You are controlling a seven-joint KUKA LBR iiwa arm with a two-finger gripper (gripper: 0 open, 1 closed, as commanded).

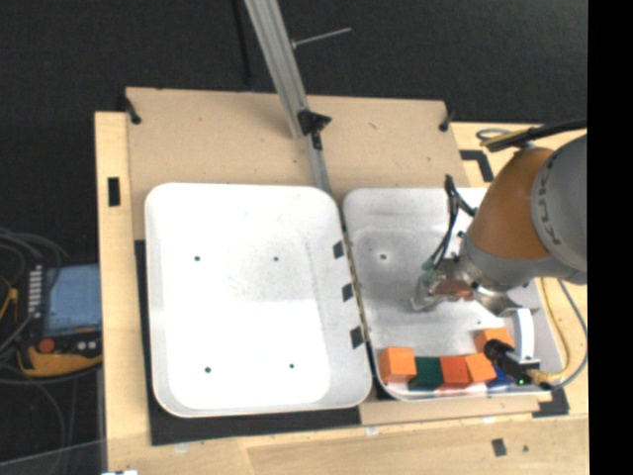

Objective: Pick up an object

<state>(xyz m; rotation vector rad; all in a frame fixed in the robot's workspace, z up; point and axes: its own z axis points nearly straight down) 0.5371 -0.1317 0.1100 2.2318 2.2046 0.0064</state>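
Your grey arm with the orange band (519,216) reaches in from the right over the right-hand shallow white bin (396,226). The two-finger gripper (433,293) sits low above the bin's bare floor, mid-bin; you cannot tell how far it is open, and nothing shows between the tips.

The blocks lie in a row along the bin's near wall, long axis running left to right: an orange block (399,362), a dark green block (428,372), a second orange block (456,370), a third orange block (482,366). They sit just beside each other, apart from the gripper.

The left-hand white bin (247,295) lies alongside.
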